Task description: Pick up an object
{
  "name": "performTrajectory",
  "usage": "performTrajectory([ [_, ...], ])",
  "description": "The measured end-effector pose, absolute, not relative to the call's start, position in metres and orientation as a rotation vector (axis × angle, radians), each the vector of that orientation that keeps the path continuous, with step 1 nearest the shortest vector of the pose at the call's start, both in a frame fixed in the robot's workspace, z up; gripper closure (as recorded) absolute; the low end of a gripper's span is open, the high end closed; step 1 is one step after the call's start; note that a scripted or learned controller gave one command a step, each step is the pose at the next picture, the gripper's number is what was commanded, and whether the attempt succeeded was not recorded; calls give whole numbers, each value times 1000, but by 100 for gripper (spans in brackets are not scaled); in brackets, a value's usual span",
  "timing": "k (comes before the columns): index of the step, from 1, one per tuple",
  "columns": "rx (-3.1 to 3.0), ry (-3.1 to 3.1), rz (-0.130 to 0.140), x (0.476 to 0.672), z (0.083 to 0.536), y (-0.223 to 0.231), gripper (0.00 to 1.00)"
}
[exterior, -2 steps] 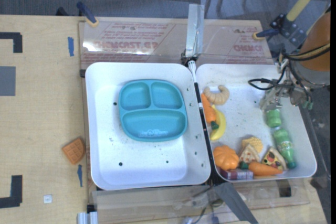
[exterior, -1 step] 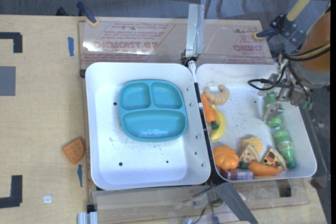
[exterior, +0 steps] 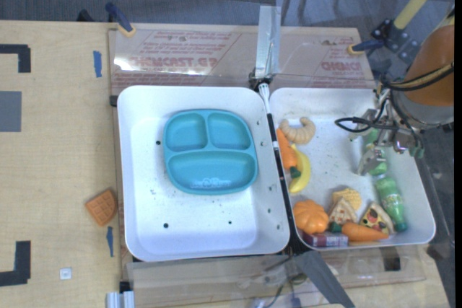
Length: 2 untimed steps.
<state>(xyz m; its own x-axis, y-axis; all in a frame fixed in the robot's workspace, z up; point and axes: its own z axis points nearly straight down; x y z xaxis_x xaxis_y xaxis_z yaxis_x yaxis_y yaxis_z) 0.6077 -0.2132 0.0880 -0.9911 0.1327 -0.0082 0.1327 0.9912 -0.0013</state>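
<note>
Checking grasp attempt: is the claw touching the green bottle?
Cannot tell. In the camera view the claw sits right above the green bottle, overlapping its top; no gap or contact shows plainly.

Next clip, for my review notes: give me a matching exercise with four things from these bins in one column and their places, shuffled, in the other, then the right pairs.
Things:
1. blue divided plate
2. croissant
3. green bottle
4. pumpkin

Places:
A. right bin, far-left corner
B. left bin, middle
C. right bin, near-left corner
D. right bin, right side, just nearer than the gripper

Pairs: 1-B, 2-A, 3-D, 4-C
</note>
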Motion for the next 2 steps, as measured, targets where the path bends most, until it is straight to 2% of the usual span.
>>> performTrajectory([
  [1,214,3128,-2,595,88,-224,0],
  [2,393,3109,-1,595,88,-202,0],
])
